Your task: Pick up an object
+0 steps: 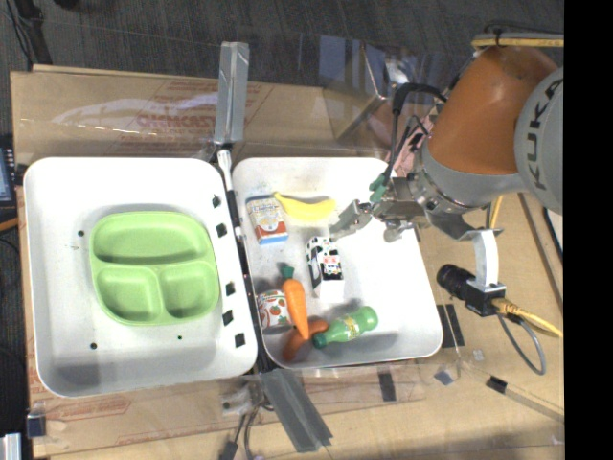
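Note:
My gripper [349,217] hangs over the right bin [412,295], just right of a yellow banana [306,207] at the bin's back. It stands open with nothing between its fingers. Left of the banana stands a small white, blue and orange carton [268,218]. A black-and-white cow-patterned carton [326,259] lies in the middle, just below the gripper. Toward the front lie an orange carrot [297,307], a small red-and-white can [273,310] and a green bottle [347,326].
The left bin [57,286] holds a green divided tray [153,264]. A ridge with black clips [230,257] separates the two bins. The right bin's right half is bare white floor. The arm's orange and grey body [488,113] looms over the back right.

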`<action>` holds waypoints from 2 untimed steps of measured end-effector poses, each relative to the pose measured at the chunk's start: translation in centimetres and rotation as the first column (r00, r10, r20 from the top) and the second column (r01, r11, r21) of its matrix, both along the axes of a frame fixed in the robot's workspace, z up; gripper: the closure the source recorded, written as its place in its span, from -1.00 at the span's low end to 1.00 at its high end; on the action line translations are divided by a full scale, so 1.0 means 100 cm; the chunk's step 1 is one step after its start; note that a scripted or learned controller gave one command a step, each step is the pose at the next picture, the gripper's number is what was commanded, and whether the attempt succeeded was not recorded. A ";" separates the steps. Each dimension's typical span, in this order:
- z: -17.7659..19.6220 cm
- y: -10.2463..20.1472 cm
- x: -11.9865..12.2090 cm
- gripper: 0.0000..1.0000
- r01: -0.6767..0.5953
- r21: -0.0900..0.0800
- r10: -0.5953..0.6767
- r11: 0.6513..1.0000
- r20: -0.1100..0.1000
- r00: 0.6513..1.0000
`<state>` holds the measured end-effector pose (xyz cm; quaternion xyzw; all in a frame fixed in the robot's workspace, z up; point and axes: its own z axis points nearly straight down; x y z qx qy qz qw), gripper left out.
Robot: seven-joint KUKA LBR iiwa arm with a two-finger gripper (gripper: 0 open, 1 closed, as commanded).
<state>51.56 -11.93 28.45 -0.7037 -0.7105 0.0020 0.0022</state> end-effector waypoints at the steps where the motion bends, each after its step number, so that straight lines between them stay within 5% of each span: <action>1: 0.008 0.000 0.002 1.00 -0.008 0.000 0.008 1.000 -0.004 1.000; 2: -0.078 0.021 0.035 1.00 0.507 -0.004 -0.507 0.862 -0.004 0.862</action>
